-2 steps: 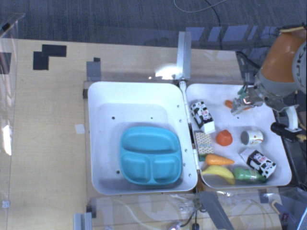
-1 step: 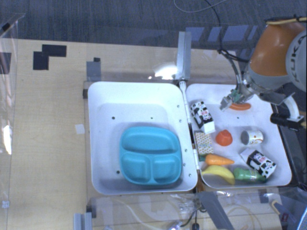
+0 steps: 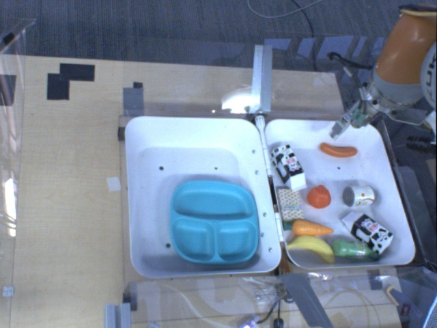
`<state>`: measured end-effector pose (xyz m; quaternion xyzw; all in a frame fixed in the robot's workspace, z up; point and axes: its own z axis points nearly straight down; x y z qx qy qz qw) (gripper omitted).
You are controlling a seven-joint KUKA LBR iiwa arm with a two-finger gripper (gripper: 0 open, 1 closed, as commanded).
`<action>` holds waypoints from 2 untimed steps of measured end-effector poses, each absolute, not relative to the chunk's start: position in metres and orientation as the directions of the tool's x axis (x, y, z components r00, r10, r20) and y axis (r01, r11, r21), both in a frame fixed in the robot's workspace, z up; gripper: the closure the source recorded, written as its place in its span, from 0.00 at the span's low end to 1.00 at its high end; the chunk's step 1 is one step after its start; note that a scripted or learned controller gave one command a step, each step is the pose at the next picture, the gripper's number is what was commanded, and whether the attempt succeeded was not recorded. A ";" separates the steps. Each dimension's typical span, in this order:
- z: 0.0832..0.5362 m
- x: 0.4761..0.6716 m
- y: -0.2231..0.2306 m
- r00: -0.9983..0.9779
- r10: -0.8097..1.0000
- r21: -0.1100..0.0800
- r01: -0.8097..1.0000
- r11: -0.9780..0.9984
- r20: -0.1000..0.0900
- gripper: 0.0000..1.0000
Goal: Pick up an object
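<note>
- Nearest the camera, a yellow plastic banana (image 3: 313, 246) and a green toy vegetable (image 3: 353, 250) lay against the front wall of the right white bin (image 3: 390, 157).
- Hovering at that bin's far right corner was the two-finger gripper (image 3: 347, 124); whether its fingers were spread or closed could not be told, and nothing showed between them.
- Just below it lay a red-orange toy sausage (image 3: 339, 150), the likeliest target (a judgement only).
- Recommended: descend straight down, fingers straddling the sausage across its narrow width.
- Open floor surrounded the sausage; the far wall stood near, so approach from above.
</note>
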<state>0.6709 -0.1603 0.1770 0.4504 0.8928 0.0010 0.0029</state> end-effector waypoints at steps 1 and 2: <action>0.170 0.671 -0.167 -0.809 0.587 0.004 0.587 0.809 -0.006 1.00; 0.192 0.610 -0.167 -0.922 0.387 0.003 0.387 0.922 -0.006 1.00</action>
